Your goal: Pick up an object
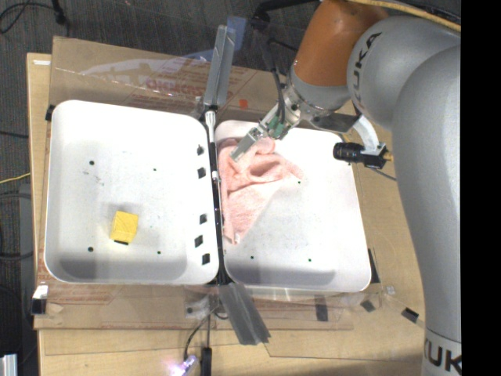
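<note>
A pink cloth (249, 185) lies in the right bin (329, 233) along its left wall, stretched from the far left corner down toward the middle. Its folds gather to a peak at the far end, right under my gripper (260, 141). The gripper is at the bin's far left corner and is shut on that top edge of the cloth, with pink fabric showing beside a grey finger (249, 144). A small yellow block (124, 227) rests in the left bin (94, 131), near its front left.
The divider between the two bins (211, 202) runs just left of the cloth. A grey bar (219, 61) stands behind the bins. The arm's wrist and orange band (333, 34) hang over the right bin's far edge. A black fitting (358, 153) juts out at the right.
</note>
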`<state>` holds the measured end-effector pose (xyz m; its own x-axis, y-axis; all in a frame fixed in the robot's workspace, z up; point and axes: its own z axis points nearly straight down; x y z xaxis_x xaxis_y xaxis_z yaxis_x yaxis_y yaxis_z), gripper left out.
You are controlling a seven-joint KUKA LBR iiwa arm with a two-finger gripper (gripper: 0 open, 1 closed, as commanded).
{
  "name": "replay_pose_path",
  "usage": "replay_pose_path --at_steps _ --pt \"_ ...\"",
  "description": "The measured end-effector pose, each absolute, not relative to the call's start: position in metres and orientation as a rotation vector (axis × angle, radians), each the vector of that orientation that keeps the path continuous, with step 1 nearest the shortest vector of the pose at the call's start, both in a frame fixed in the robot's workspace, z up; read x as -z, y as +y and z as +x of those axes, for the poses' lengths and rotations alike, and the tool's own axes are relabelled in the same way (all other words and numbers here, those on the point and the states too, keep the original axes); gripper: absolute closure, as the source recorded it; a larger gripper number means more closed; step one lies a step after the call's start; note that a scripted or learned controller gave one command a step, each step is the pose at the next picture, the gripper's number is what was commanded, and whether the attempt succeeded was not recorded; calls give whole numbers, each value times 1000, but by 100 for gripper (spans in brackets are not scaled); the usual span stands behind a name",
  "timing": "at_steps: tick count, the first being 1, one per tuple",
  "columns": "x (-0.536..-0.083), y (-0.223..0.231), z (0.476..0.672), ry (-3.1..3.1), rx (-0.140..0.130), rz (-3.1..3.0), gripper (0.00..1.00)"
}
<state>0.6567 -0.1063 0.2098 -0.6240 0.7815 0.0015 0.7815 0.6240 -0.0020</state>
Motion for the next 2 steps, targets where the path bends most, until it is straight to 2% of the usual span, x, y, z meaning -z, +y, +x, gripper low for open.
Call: replay_pose_path --at_steps 1,2 --pt "-125 -115 636 -2853 -1 -1316 0" --pt "-94 -129 636 -2748 -3 -1524 0"
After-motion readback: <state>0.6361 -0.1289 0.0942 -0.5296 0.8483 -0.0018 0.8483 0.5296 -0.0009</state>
